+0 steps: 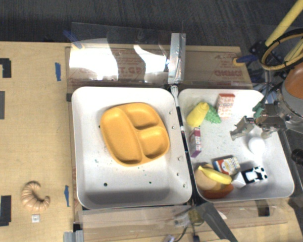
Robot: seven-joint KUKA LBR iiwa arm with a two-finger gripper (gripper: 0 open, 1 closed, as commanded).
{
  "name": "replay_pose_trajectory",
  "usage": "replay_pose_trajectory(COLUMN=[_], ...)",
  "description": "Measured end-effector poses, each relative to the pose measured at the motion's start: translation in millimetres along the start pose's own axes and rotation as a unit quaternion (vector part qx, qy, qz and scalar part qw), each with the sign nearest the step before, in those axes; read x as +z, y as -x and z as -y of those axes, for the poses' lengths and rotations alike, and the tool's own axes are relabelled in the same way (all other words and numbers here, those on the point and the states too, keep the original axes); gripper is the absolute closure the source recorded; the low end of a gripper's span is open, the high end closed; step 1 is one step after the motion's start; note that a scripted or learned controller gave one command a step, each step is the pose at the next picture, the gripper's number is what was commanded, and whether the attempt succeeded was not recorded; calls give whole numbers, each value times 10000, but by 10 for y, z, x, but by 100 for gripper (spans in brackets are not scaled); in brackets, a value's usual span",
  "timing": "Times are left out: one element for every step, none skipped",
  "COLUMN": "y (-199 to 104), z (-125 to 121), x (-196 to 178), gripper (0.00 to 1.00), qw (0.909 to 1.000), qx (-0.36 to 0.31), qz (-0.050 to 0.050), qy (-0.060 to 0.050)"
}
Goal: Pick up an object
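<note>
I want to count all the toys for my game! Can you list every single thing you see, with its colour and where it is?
White bins: 2, white, side by side on the bench, left bin, right bin.
Divided plate: 1, yellow-orange, middle of the left bin.
Corn toy: 1, yellow with green, top left of the right bin.
Small carton: 1, white and red, top of the right bin.
Slim packet: 1, purple and white, left edge of the right bin.
Banana: 1, yellow, bottom left of the right bin, on a reddish-brown item.
Small box: 1, white, blue and red, beside the banana.
Black-and-white toy: 1, bottom of the right bin.
Croissant toy: 1, tan, on the bench at left.
Gripper: 1, grey, over the right bin.
</note>
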State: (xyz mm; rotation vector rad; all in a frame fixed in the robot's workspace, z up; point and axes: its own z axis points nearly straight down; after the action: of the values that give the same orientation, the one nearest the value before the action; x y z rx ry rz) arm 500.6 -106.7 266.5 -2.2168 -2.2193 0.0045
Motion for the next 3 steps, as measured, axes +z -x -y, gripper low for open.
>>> replay_pose_trajectory(y=[202,211,-264], z=[-1236,-1288,-859], x=[1469,1795,817], gripper=[0,0,0], qw=[9990,9988,9987], qx=[445,482,-501], qz=[-4,2,5], qy=[-37,45,36])
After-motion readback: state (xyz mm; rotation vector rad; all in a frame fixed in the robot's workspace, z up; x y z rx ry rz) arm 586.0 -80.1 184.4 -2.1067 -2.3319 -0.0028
